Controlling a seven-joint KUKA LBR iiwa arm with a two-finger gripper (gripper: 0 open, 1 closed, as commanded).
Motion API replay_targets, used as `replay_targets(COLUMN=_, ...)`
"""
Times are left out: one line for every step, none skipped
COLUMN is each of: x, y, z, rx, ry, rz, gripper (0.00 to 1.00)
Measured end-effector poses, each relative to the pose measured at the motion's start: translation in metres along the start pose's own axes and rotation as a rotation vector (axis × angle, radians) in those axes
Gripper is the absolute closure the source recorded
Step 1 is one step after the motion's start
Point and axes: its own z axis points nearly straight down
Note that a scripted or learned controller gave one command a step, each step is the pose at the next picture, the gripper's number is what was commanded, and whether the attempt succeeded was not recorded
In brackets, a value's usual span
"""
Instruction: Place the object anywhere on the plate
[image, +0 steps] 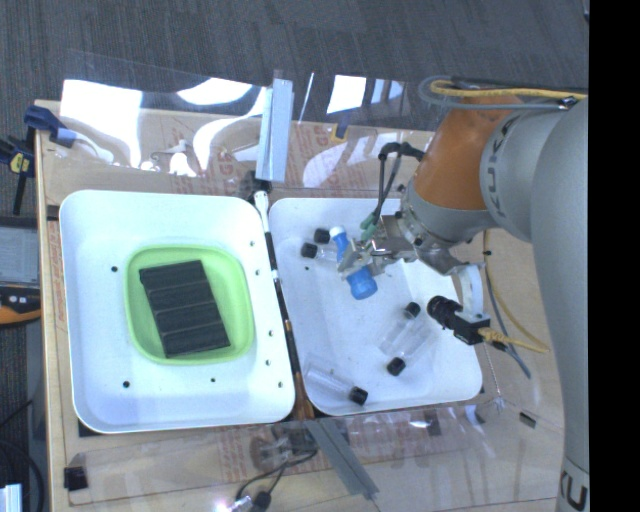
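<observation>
Fingers (352, 262) of the gripper (362, 258) hang low over the right bin (450, 385), but they are small and crossed by metal parts, so I cannot tell if they are wide, narrow or holding something. I judge that the object of the task is the blue piece (362, 285). It lies on the floor of the right bin, just beside the gripper on its near side, and whether the two touch is not clear.

The step in hand seems to be the grasp. To do it well, the gripper should come down centred on the blue piece and close across its short side; the clear vials (405, 345) stand apart, so they should not disturb. After that comes a lift over the rims between the bins; the green plate (240, 275) in the left bin (85, 215) already bears a dark ridged block (185, 305), so its bare rim is the safer place.

The blue piece looks short; its long axis seems to run from far-left to near-right, though I am not certain.
</observation>
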Motion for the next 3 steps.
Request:
replay_targets(x=0.080, y=0.000, z=-0.018, rx=0.002, ry=0.001, rz=-0.270, gripper=1.00)
replay_targets(x=0.173, y=0.008, z=0.010, rx=0.003, ry=0.000, rz=-0.369, gripper=1.00)
replay_targets(x=0.172, y=0.008, z=0.010, rx=0.002, ry=0.000, rz=-0.368, gripper=0.00)
